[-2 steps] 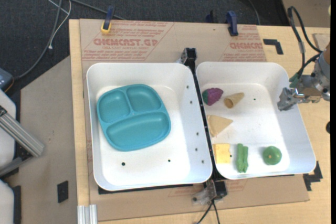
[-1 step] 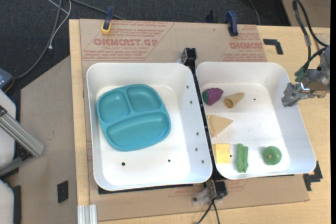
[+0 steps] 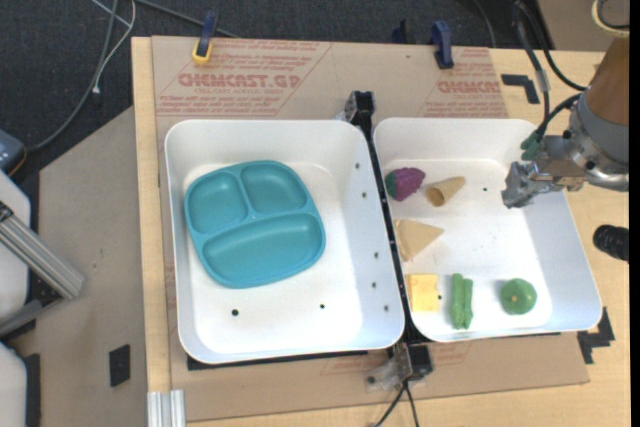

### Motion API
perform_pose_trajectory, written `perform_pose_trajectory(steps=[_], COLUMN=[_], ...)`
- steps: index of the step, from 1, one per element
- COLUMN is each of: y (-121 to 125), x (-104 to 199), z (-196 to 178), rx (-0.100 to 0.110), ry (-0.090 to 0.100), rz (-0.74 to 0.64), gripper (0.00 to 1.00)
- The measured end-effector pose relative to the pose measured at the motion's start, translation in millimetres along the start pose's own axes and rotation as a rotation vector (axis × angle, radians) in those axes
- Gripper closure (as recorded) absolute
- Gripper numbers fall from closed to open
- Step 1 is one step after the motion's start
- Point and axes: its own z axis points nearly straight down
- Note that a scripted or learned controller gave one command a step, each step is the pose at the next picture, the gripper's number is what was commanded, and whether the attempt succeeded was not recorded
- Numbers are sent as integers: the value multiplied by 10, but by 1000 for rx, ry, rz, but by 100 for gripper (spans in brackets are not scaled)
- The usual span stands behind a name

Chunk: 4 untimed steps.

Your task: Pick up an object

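In the right bin [image 3: 560, 245] lie several toy foods: a purple bunch of grapes [image 3: 405, 182], a tan cone [image 3: 446, 189], a pale yellow wedge [image 3: 417, 235], a yellow block [image 3: 424, 292], a green pod [image 3: 460, 300] and a round green fruit [image 3: 517, 296]. My gripper [image 3: 522, 187] hangs over the bin's upper right part, to the right of the cone and apart from every item. Nothing shows between its fingers.
The left bin [image 3: 200, 315] holds a teal divided plate [image 3: 256, 222]. A black divider clamp [image 3: 360, 104] sits between the bins at the back. Two blue clamps [image 3: 207, 35] [image 3: 441, 42] pin the cardboard base. Cables run behind the bench.
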Motion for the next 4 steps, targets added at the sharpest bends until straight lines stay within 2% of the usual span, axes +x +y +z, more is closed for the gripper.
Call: perform_pose_trajectory(steps=[1,2,3,4], y=[161,207,316,435], x=[448,953,1497,1924], z=[19,187,131,242], rx=[-3,2,-3,-2], ry=[-2,0,-1,-2], rz=[-1,0,-1,0], gripper=[100,100,100,100])
